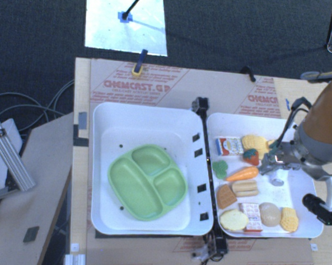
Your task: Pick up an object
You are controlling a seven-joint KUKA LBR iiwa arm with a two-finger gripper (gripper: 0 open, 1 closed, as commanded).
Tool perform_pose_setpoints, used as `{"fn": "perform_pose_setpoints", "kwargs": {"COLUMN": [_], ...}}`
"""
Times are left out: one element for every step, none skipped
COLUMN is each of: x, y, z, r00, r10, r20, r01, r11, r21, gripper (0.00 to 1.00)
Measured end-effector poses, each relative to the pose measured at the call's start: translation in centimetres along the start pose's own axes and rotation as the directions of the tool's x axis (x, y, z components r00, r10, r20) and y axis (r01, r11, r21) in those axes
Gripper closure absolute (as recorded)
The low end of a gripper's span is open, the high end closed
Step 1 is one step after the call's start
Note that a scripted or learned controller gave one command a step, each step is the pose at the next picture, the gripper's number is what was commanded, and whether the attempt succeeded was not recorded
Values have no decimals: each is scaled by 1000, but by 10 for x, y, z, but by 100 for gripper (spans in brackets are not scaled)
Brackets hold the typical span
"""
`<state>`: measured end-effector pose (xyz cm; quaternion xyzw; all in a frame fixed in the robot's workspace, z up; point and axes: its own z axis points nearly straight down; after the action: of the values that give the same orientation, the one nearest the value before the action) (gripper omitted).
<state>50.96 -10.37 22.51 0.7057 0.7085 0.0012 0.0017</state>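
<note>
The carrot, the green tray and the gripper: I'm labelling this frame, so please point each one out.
carrot (243,173), camera view, middle of its orange body.
green tray (147,181), camera view, ridge between its compartments.
gripper (269,162), camera view, at its tip, above the right bin.

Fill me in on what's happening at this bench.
A robot arm reaches in over the right bin, which holds toy food. Its gripper sits low beside a carrot and a tomato; nothing looks lifted yet. The left bin holds a green divided plate.
</note>
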Motion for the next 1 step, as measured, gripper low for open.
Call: {"fn": "perform_pose_setpoints", "kwargs": {"x": [37], "y": [24], "z": [4], "r00": [1000], "r10": [-5], "r20": [-1], "r01": [5], "r11": [1000], "r21": [0], "gripper": [100]}}
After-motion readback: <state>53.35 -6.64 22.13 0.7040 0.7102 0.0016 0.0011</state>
